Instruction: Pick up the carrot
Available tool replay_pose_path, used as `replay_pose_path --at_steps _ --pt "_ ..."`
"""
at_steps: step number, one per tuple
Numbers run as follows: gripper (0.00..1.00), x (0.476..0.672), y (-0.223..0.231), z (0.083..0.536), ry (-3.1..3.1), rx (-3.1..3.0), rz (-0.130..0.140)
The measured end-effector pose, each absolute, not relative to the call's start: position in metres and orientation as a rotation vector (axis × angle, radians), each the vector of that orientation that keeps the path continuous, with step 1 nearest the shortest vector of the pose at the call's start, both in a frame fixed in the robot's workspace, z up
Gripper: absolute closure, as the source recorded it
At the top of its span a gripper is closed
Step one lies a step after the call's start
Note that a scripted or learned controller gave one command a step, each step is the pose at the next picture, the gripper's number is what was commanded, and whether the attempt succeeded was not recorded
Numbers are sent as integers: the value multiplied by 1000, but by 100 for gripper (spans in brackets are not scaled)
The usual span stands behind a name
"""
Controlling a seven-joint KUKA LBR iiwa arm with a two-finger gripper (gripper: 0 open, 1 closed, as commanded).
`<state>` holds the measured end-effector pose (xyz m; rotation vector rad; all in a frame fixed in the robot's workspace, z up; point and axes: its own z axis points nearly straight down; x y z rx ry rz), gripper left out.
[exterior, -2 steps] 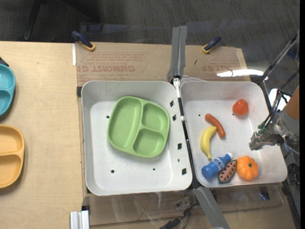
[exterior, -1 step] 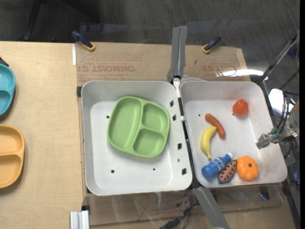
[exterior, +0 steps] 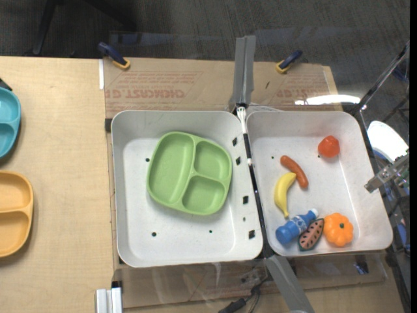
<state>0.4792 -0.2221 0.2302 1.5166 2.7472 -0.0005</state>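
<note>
Reading the long orange-red piece in the right bin (exterior: 357,130) as the carrot (exterior: 294,171); identification is a judgement, since no green top is visible. It lies flat toward 10 o'clock from the bin's centre, its long axis running 10 to 4 o'clock.

Risks:
- The banana (exterior: 282,193) sits at the carrot's 7 o'clock, touching or nearly so. A closing grasp set low could catch both or nudge the carrot aside.
- The round orange piece (exterior: 329,147) at the carrot's 2 o'clock and the pumpkin (exterior: 338,229) at 5 o'clock share its colour, so a wrong target is possible.
- The carrot is rounded and smooth, so it may roll out of an off-centre pinch.

Surroundings: the teal plate (exterior: 6,129) and yellow plate (exterior: 12,215) lie on the bench, and the green plate (exterior: 190,173) is in the left bin (exterior: 130,240). All are well clear.

The gripper (exterior: 386,177) is at the right bin's 3 o'clock rim, well apart from the carrot. Cannot tell how far open it is; nothing visible in it.
</note>
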Motion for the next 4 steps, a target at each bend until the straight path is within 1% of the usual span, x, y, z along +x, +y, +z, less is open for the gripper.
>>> replay_pose_path --at_steps 1,2,3,4 --pt "100 491 -221 203 3009 904 1" --pt "100 478 -221 142 3108 455 2" --pt "100 480 -221 213 3052 -721 0" --pt "100 489 -186 199 2752 -1508 4"
